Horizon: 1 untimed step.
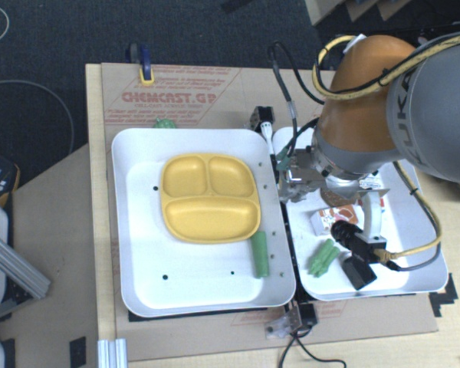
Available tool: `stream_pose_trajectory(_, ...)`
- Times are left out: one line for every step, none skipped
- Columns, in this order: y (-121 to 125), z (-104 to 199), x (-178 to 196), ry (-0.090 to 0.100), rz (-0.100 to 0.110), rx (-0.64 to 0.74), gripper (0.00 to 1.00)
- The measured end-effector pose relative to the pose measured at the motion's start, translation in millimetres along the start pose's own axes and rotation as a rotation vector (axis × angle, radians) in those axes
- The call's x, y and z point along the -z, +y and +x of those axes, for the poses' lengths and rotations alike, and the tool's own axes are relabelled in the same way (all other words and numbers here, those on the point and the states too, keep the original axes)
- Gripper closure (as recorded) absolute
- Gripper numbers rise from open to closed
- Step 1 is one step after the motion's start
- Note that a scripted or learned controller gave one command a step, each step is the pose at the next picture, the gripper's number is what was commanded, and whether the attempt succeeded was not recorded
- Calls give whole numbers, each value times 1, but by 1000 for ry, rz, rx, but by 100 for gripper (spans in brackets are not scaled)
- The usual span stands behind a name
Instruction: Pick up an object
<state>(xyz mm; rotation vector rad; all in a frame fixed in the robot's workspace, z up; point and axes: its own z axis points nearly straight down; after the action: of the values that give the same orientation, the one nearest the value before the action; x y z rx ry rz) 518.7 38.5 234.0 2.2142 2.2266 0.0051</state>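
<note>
My gripper [340, 199] hangs low over the right bin [422, 278], under the orange-banded wrist, which covers most of it. Just below it lies a small white and orange packet [325, 220]. A green leafy toy piece [321, 258] rests nearer the bin's front. A white tube with red print [376, 207] lies to the right of the gripper. In the left bin [138, 228] sits a yellow divided plate [210, 198], with a green stick [259, 253] lying beside its lower right corner.
The two bins meet along a ridge [285, 228] just left of the gripper. A cardboard sheet [176, 90] lies behind the left bin, with a small green scrap [165, 123] at the bin's back rim.
</note>
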Motion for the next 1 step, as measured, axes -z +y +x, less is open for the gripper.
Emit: stream_pose_trajectory(-40,-10,68,-1,3,-5,100)
